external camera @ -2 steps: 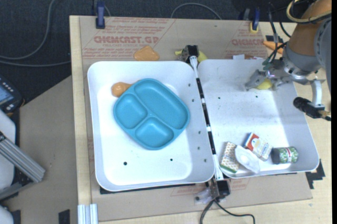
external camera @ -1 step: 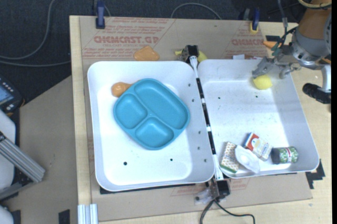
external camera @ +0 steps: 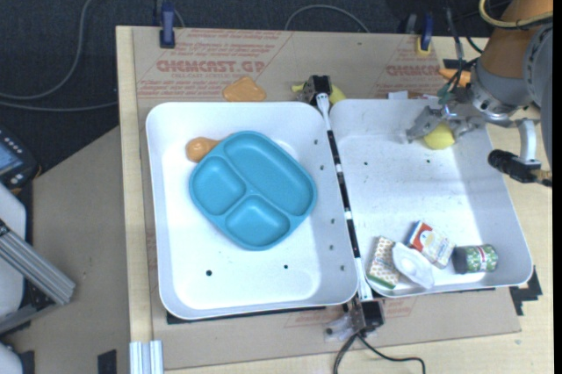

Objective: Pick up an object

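Note:
My gripper [external camera: 436, 125] is low in the back right corner of the right bin [external camera: 399, 188], its grey fingers spread apart. A small yellow object [external camera: 439, 138] lies on the bin floor between and just below the fingers, which stand wider than it and are not closed on it. At the front of the same bin lie a checkered packet [external camera: 380, 262], a white object [external camera: 413, 265], a red and white carton [external camera: 430, 240] and a green can [external camera: 479, 258].
The left bin [external camera: 176, 258] bears a blue divided plate [external camera: 253, 188], with an orange object [external camera: 200, 148] tucked at its back left edge. Behind the bins, an orange piece [external camera: 243, 89] and a yellow and black item [external camera: 318, 88] rest on the board.

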Controlling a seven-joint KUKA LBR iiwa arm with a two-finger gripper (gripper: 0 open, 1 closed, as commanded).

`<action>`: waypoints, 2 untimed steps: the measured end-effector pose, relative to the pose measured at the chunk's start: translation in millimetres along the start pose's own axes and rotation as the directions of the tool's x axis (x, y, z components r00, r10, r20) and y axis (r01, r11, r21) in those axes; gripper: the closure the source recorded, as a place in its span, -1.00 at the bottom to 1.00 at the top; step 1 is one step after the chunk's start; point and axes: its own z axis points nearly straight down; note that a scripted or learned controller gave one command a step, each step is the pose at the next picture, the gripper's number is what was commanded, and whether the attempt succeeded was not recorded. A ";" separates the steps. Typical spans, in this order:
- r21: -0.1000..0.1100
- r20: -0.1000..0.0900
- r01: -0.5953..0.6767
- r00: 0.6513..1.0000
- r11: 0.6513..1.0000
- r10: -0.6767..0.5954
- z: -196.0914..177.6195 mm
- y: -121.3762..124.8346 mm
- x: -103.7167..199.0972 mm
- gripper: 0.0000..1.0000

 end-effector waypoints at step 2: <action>-0.009 0.017 0.001 1.000 1.000 -0.001 -9.5 -8.5 75.0 1.00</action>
